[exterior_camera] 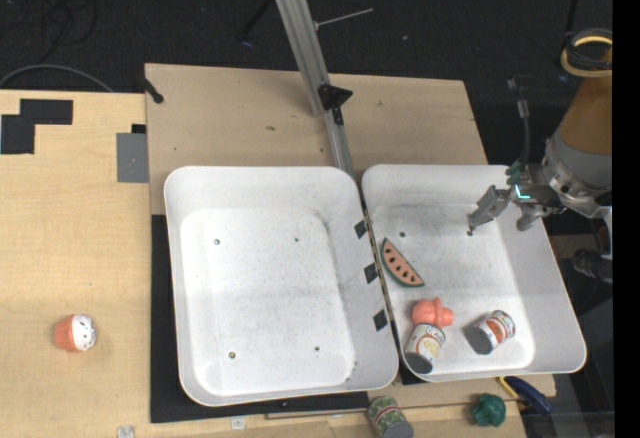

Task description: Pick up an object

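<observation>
The gripper [507, 210] hovers with fingers spread, holding nothing, above the speckled right bin [440, 188], up-right of the wedge-shaped watermelon slice [400, 264].

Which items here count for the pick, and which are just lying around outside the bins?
For the pick, in the right bin:
watermelon slice
orange toy
two small cans
gripper open above that bin

Lying about:
orange-and-white ball on the bench
green toy and can at the front edge
</observation>
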### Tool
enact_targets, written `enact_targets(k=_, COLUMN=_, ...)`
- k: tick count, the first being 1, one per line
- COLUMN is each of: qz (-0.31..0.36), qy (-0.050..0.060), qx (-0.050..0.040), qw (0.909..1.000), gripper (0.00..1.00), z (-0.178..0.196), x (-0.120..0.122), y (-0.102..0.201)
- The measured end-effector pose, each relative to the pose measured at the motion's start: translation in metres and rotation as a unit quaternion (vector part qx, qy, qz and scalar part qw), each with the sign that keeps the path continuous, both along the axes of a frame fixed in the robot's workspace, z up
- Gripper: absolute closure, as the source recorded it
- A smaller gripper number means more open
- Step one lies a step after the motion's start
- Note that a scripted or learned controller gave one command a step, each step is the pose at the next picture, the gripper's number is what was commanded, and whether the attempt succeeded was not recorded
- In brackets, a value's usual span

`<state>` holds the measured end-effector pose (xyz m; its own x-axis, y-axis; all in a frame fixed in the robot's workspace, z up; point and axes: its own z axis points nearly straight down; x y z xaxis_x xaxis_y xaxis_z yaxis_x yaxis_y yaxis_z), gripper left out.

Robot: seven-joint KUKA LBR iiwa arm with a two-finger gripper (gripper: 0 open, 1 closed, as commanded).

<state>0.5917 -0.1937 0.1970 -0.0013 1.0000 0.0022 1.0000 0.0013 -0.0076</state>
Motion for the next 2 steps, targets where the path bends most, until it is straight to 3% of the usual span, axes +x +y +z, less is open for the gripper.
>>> enact_targets(k=1, qz=0.001, qy=-0.002, qx=-0.0007, qw=1.0000, gripper=0.00, z=0.003, x=0.001, y=0.000)
enact_targets(k=2, qz=0.001, qy=0.000, qx=0.0001, qw=1.0000, gripper=0.00, z=-0.043, x=0.004, y=0.007)
